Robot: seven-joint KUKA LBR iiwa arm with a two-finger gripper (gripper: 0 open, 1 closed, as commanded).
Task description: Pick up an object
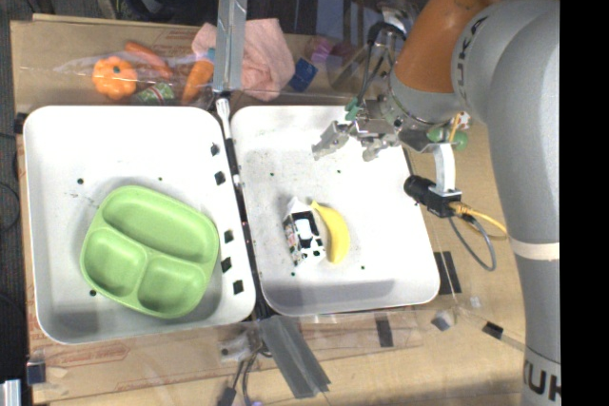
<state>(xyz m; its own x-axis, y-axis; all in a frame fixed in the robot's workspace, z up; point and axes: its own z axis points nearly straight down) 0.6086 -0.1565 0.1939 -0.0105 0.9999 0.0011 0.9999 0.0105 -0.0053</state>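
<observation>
Hovered over the upper part of the right bin, gripper with fingers spread and grasping nothing. Lay lower in the same bin, well apart from the fingers — banana, touching a small black-and-white object on its left. Sat alone in the left bin: green divided plate. Best done, probably, by centring over the banana, turning the fingers across its narrow width, descending fully before closing — and keeping clear of the neighbour. Read on the arm's base at lower right: 1 partial marking, "KU"; nothing else legible.
</observation>
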